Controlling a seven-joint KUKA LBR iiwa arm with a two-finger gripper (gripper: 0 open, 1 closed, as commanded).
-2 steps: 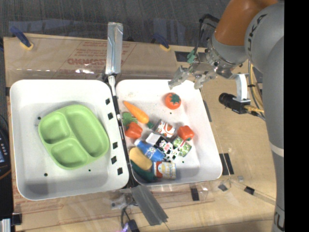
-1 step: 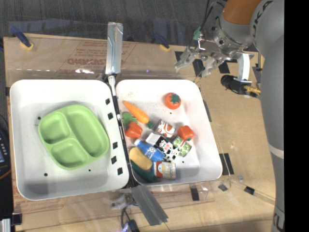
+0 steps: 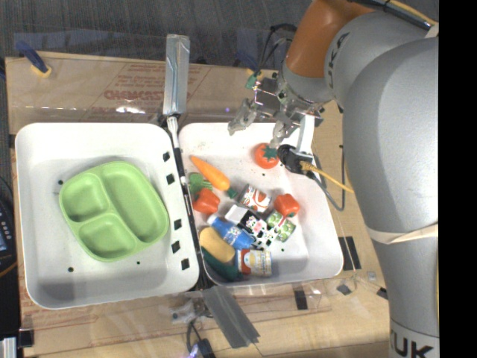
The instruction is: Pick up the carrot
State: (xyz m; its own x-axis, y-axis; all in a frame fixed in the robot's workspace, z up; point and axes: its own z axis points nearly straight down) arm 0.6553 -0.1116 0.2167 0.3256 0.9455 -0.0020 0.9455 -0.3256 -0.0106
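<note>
one fixed camera looks down at a slant on the bench, taking in both white bins (image 3: 30, 200); the arm (image 3: 387, 125) enters from the right.

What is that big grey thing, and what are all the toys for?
That grey thing is a robot arm reaching in from the right. The picture is taken by one camera up above, looking down. At the arm's end is a gripper with two fingers, like a pincher. It hangs open above the right bin and holds nothing. That bin has toy food: a carrot, a tomato, small cartons and cans. The left bin holds a green plate with three sections. The robot is meant to pick up the carrot.
</note>
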